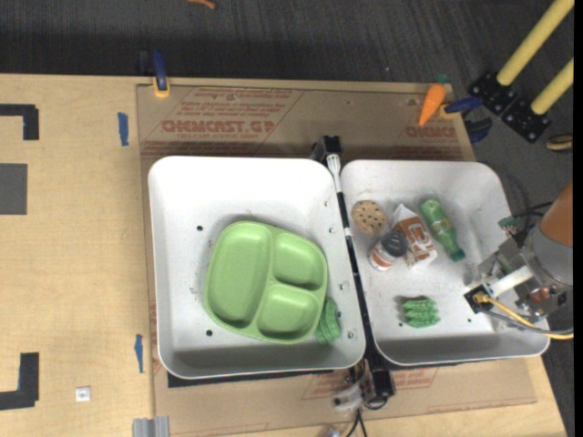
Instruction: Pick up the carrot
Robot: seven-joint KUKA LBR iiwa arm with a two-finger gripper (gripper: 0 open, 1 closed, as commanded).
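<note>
The small orange plastic carrot (432, 104) lies on the tabletop (73, 244) behind the right white bin (474, 176); the tool (510, 294) hovers at that bin's right edge, grip state unclear.

tray (239, 280) in L bin (173, 244) | carrot (432, 104) behind R bin (483, 185) — on board (228, 116)

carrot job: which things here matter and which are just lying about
Belongs to the job:
- carrot, on the board behind the right bin
- claw, at the right bin's right edge

Just lying about:
- green tray
- cookie
- green bottle
- green bean bundle
</note>
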